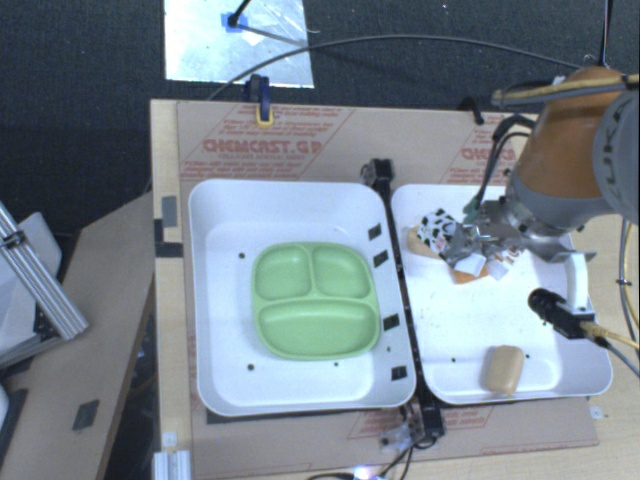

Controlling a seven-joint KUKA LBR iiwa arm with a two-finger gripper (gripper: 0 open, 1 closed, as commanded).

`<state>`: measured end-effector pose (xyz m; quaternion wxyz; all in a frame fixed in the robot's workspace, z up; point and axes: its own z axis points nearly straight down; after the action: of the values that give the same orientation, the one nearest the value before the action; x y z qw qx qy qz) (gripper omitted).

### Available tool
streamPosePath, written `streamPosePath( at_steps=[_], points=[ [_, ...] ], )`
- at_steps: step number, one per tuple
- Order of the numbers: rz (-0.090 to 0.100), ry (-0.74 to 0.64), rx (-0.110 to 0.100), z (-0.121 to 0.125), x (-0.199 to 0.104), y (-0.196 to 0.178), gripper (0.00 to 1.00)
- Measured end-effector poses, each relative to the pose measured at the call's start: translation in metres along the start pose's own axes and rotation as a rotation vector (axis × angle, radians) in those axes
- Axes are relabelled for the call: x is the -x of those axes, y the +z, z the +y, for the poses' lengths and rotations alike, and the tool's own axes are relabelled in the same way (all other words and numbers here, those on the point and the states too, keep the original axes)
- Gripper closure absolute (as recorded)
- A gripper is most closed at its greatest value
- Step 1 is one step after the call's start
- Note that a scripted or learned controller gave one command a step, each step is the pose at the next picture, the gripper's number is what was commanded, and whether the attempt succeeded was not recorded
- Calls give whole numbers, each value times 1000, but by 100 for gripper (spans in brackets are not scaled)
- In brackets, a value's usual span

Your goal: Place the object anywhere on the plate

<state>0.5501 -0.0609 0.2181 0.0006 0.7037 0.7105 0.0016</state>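
Observation:
A green plate (316,300) with three compartments lies in the left bin (220,268). In the right bin (570,368), several small objects lie clustered at the upper left: a black-and-white spotted toy (434,230), a tan piece (420,243) beside it, and an orange piece (465,275). A tan bread-like block (503,368) lies near the right bin's front edge. My gripper (470,253) reaches down among the clustered objects, just right of the spotted toy. The wrist hides its fingertips.
The grey and orange arm (575,158) crosses over the right bin's upper right. A black part of the arm's fitting (555,311) hangs over the bin's right side. Black clips (385,258) line the divider between the bins. A blue clamp (261,96) stands behind the bins.

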Motion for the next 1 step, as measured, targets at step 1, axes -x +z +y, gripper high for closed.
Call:
streamPosePath(
  at_steps=[1],
  points=[
    [1,0,0,18,-48,-11,100]
  ],
)
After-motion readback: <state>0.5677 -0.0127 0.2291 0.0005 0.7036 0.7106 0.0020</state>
